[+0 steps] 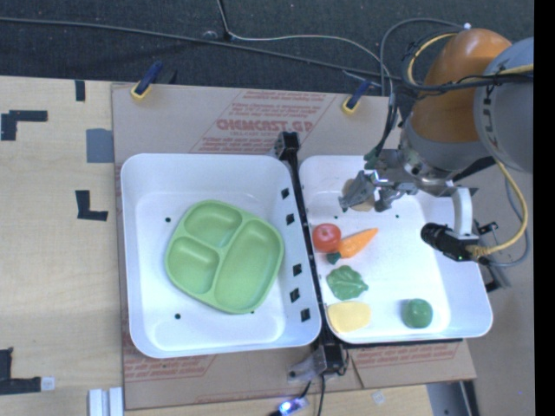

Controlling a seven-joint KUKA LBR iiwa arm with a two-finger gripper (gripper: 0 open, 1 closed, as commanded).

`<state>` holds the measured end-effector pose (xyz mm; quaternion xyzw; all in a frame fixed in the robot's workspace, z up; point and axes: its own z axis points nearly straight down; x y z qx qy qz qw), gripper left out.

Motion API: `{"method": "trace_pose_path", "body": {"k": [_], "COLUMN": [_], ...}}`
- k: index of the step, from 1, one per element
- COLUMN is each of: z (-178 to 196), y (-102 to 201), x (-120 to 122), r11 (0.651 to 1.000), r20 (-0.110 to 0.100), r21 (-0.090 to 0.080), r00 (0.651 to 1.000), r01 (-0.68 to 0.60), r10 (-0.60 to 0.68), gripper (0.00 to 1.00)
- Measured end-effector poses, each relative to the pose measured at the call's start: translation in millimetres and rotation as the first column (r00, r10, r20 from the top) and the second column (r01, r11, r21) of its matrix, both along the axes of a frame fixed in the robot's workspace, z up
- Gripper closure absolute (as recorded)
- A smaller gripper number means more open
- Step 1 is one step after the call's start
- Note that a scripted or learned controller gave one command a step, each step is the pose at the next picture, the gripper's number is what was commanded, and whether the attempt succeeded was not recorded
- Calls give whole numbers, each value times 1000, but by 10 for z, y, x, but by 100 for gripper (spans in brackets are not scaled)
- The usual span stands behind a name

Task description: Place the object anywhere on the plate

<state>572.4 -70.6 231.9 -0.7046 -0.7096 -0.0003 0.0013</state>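
Observation:
A green plate [227,256] with three compartments lies in the left bin [143,180]. In the right bin [451,284] lie a red tomato [326,237], an orange carrot [357,243], a green leafy piece [346,282], a yellow piece [349,316] and a round green piece [417,313]. My gripper [371,192] hangs over the back of the right bin, just above and behind the carrot and tomato. Its fingers look spread, with nothing visible between them.
A black divider [297,224] runs between the two bins. Cables loop around the arm at the right, and a black fitting [447,239] hangs over the right bin's right side. Yellow clamps hold the cardboard base at the back.

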Motion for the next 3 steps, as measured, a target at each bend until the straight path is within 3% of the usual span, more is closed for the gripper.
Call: {"method": "trace_pose_path", "body": {"k": [1,3], "z": [-3,44], "y": [590,1693], "x": [-175,-223], "r11": [1000,1000], "r20": [-2,-1], "r21": [-1,-1], "r00": [1000,1000], "r01": [0,-1], "r10": [0,1], "gripper": [100,100]}}
